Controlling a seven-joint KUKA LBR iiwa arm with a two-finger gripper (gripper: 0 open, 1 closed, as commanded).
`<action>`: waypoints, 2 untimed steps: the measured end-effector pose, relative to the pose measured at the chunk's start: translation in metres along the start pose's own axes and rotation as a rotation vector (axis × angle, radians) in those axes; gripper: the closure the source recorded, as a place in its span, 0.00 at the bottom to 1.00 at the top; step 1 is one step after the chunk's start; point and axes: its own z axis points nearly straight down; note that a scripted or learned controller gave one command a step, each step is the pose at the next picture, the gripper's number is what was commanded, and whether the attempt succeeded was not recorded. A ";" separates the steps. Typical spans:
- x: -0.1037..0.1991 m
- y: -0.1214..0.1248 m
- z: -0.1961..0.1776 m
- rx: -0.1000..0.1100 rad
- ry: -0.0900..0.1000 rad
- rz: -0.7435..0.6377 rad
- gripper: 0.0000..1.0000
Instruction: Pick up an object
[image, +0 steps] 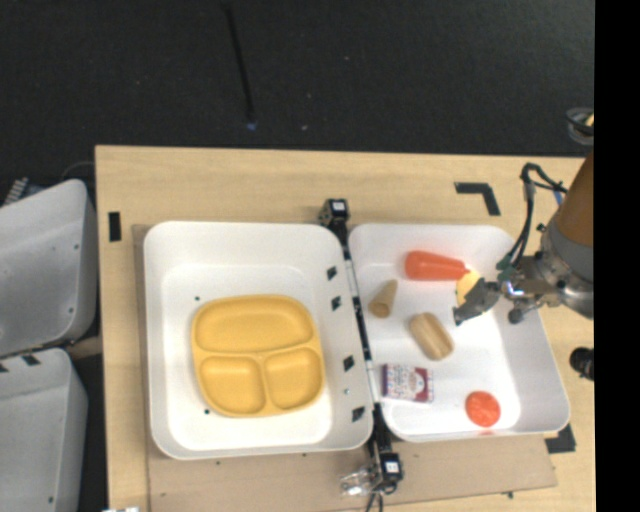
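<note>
Legible markings: none confirmed.
I find one printed item, a small packet (405, 382) lying flat at the near-left corner of the right bin (530, 400); it carries red and white print, but the lettering is too small and blurred for me to read any word, brand or number.

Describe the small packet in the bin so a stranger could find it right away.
Look in the right bin, along its left wall near the front. The packet lies flat there, left of the orange ball. It alone is flat, rectangular and printed white and red.
</note>
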 end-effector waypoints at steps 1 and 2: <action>0.000 0.002 -0.005 -0.011 -0.002 -0.003 0.00; -0.004 0.005 0.038 -0.007 -0.003 0.001 0.00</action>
